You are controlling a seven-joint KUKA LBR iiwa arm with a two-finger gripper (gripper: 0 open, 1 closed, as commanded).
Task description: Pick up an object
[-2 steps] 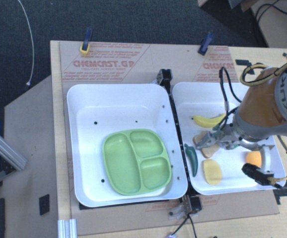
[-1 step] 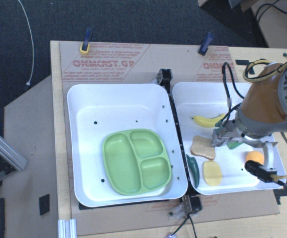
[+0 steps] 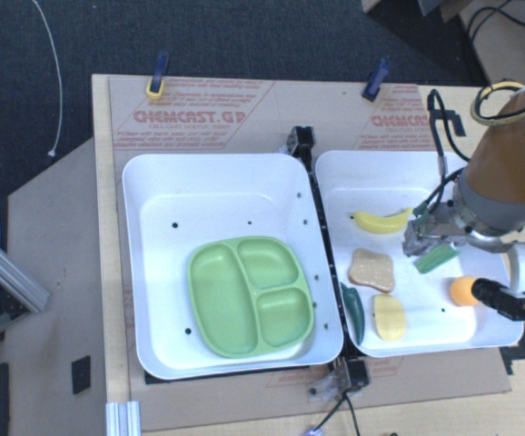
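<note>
The right bin (image 3: pixel 453 330) holds several small items. A yellow banana (image 3: pixel 381 221) lies toward its back, a tan bread slice (image 3: pixel 371 269) sits in the middle, and a pale yellow block (image 3: pixel 390 317) is near the front. A dark green pod (image 3: pixel 353 309) rests against the left wall and an orange ball (image 3: pixel 463 291) lies at the right. My gripper (image 3: pixel 423 241) hangs low just right of the banana's tip, directly over the upper end of a flat green piece (image 3: pixel 440 260). The grey wrist hides how the gripper meets that piece.
The left bin (image 3: pixel 140 243) carries a light green divided plate (image 3: pixel 249 293). A black clamp (image 3: pixel 301 140) sits at the back between the bins, and a black cable (image 3: pixel 440 125) loops off the arm (image 3: pixel 503 171) above the right bin's far wall.
</note>
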